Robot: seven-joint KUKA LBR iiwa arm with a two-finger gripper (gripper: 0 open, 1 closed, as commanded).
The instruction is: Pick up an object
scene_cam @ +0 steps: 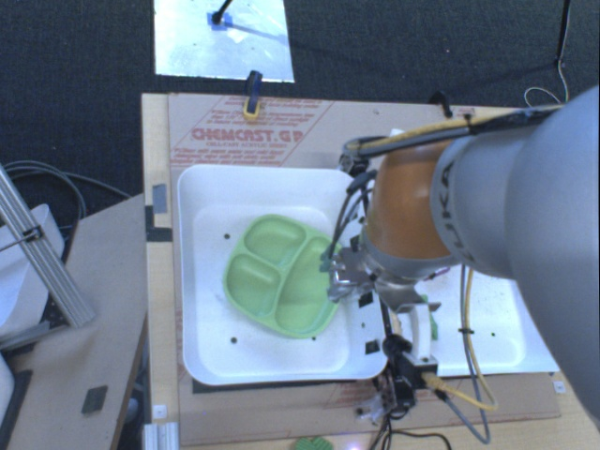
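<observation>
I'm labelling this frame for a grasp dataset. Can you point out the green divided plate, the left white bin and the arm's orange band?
green divided plate (272, 275), camera view, on the ridge between its compartments.
left white bin (211, 350), camera view, on bare floor near its front-left corner.
orange band (408, 204), camera view, on its curved side.

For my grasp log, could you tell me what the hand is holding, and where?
It cannot be told: the hand sits at the green divided plate's right edge, but any grip is hidden.

The floor (75, 82) is dark carpet. A shiny metal sheet (223, 26) lies on it. The table (272, 125) is brown board with red letters.
</observation>
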